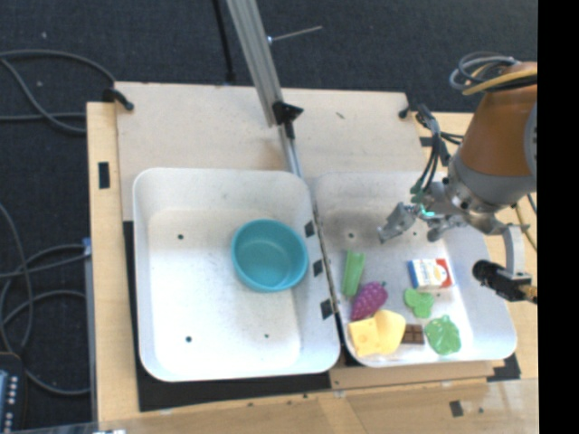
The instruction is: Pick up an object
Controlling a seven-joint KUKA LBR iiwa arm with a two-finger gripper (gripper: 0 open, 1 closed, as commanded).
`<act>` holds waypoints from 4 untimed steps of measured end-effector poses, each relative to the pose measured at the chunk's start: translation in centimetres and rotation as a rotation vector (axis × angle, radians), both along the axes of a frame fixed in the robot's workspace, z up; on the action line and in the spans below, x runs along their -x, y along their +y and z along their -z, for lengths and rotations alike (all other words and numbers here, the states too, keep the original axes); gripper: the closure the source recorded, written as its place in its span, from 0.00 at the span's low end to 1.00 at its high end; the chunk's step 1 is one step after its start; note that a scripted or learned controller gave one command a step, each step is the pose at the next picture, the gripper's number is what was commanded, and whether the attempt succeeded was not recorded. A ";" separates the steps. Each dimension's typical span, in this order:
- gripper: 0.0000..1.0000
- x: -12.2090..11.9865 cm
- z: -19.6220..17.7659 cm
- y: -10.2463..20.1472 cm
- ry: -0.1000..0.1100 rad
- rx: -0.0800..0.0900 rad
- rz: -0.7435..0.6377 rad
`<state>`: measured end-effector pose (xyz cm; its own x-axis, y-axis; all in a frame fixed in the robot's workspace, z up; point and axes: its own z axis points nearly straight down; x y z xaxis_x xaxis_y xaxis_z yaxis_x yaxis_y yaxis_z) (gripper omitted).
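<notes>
Gripper is hovering over the right bin, holding nothing; can't tell its state. Toys are sitting nearer that bin's front: green cylinder, purple grapes, yellow piece, small box.

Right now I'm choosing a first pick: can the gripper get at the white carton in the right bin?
Probably yes. The gripper hangs above bare bin floor, and the white carton lies just below it in the camera view, top uncovered, green pieces only alongside.

bowl in left bin, toys in right bin
</notes>
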<state>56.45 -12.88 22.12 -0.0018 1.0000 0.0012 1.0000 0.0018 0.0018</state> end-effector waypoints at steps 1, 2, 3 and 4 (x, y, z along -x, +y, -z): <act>0.00 0.5 6.2 -0.1 0.007 0.003 0.003; 0.00 0.6 11.4 -0.3 0.004 0.003 0.004; 1.00 0.4 10.1 -0.3 -0.003 0.001 0.010; 1.00 0.0 3.7 -0.2 -0.006 0.002 -0.002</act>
<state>56.48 -13.06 18.40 -0.0035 1.0000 -0.0009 1.0000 0.0035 0.0081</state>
